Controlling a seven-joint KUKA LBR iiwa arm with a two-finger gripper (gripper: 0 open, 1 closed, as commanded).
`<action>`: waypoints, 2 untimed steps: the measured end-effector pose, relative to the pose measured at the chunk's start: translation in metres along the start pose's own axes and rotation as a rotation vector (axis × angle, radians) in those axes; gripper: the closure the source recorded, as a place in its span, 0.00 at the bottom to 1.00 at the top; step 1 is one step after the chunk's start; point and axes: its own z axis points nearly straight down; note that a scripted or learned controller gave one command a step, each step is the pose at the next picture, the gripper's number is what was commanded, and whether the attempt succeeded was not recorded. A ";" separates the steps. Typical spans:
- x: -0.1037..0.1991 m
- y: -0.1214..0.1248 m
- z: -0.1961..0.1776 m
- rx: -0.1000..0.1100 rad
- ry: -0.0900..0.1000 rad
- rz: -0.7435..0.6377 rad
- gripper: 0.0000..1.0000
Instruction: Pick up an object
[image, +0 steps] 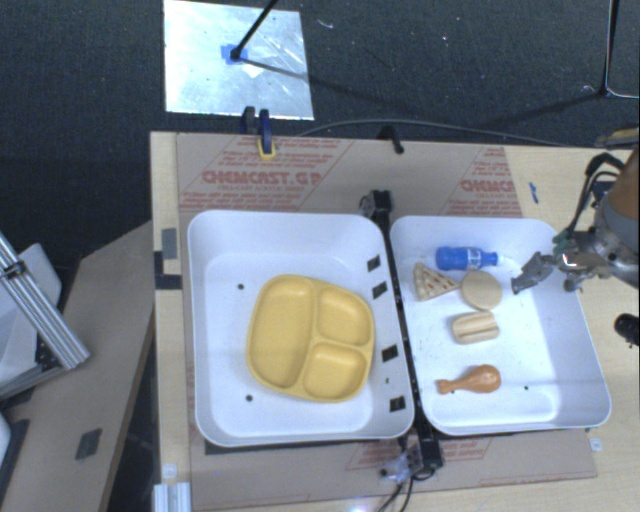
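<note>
Tabletop (170, 330) carries two white bins side by side. Left bin (215, 300) holds yellow divided tray (310, 338). Right bin (560, 390) holds blue bottle (466, 258), pizza slice (432, 283), round bun (481, 290), bread roll (475, 327), drumstick (470, 380).

Step, as judged: approach, nothing picked yet. Tool (530, 274) hovers at right bin's upper right, near bun; grip state cannot be told.

Likely target bun: round, no clear long axis. Bottle lies left-right, cap toward frame right.

Next move calls for tool centred over chosen item, then descent.

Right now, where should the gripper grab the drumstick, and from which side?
Take the drumstick from above, across its thin neck just left of the fat end. It lies flat, lengthwise left to right, well apart from the hot dog, so fingers fit on both sides.
</note>
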 end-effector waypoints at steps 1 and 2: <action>0.001 -0.002 0.042 -0.001 0.000 0.000 0.00; 0.002 -0.004 0.083 -0.001 0.000 0.000 0.00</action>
